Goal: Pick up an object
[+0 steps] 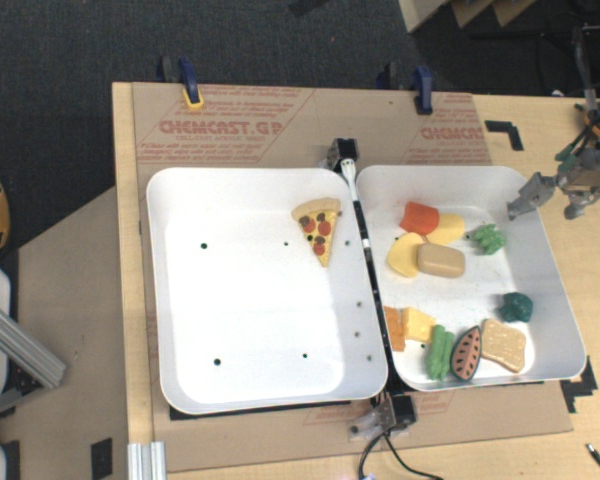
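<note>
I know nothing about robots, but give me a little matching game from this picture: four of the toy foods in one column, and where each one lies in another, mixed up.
Things:
1. pizza slice
2. toast
3. orange block
4. light green piece

Places:
A. right bin, front right corner
B. left bin, back right corner
C. right bin, nearest the gripper
D. right bin, back of the pile, touching a yellow piece

Pairs: 1-B, 2-A, 3-D, 4-C
</note>
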Robot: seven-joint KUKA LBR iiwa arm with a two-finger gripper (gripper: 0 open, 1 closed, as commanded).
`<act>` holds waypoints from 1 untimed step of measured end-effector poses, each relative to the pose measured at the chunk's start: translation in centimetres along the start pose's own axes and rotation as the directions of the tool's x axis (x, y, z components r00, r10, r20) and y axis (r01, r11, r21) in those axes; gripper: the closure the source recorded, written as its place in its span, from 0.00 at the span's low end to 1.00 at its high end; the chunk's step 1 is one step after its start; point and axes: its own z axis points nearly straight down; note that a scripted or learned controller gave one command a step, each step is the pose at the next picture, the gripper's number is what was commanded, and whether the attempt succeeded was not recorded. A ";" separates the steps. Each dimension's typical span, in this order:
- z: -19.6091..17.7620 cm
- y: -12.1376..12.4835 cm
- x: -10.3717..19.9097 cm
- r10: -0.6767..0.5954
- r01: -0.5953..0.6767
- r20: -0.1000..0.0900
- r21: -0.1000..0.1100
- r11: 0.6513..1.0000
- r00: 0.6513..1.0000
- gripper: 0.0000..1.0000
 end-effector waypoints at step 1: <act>-13.5 3.6 5.3 -0.007 0.007 0.004 -0.016 1.000 1.000 0.00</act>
